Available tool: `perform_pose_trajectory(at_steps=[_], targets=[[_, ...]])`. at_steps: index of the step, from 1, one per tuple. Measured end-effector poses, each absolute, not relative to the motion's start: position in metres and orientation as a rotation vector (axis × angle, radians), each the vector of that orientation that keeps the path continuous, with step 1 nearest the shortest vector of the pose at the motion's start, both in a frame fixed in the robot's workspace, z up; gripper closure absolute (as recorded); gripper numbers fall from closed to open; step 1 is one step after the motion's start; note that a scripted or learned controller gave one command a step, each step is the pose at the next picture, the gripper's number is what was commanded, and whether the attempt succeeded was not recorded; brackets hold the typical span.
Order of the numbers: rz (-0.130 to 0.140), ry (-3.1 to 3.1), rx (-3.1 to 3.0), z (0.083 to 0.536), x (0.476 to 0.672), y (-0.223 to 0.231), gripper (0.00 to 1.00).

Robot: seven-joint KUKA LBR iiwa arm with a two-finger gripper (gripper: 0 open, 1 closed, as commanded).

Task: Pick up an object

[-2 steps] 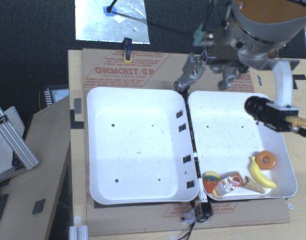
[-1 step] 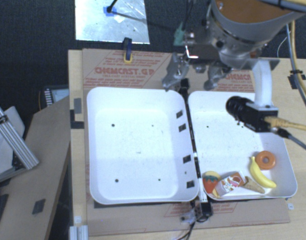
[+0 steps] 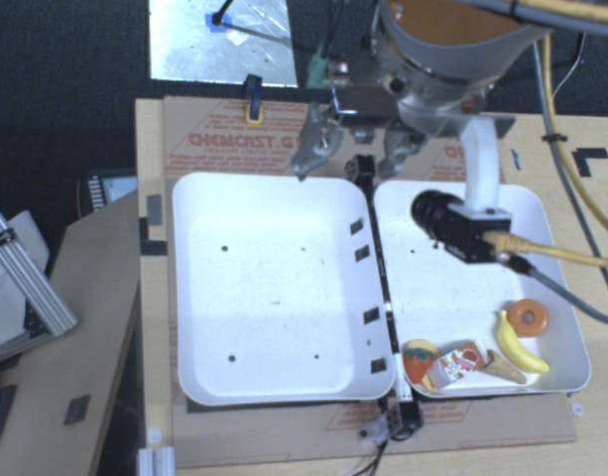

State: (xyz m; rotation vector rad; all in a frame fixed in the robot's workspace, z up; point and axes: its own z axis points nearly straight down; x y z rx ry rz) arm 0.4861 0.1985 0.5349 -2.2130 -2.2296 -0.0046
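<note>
Claw (image 3: 353, 152) is seen poised above the far rim where the two white bins meet, fingers spread apart w/ nothing held between them. Pickable items are clustered in the near corner of the right bin (image 3: 551, 226): banana (image 3: 519, 344), orange ring (image 3: 528, 316), tomato-like piece (image 3: 420, 359), small packet (image 3: 458, 361). Left bin (image 3: 199, 201) sits beside it on the worktop (image 3: 150, 147). Claw and items are well apart, so a reach toward the cluster is judged needed before any grasp.

left bin (image 3: 264, 296) beside right bin (image 3: 452, 286) | banana (image 3: 519, 345), donut (image 3: 528, 316): right bin's near-right corner
</note>
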Motion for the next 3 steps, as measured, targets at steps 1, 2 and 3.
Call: perform_pose_trajectory(at_steps=[1, 2, 3], targets=[[-0.004, -2.229, -2.213, 0.535, 0.486, 0.222, 0.0], [-0.004, -2.229, -2.213, 0.535, 0.486, 0.235, 0.0], [-0.004, -2.228, -2.215, 0.535, 0.486, 0.234, 0.0]])
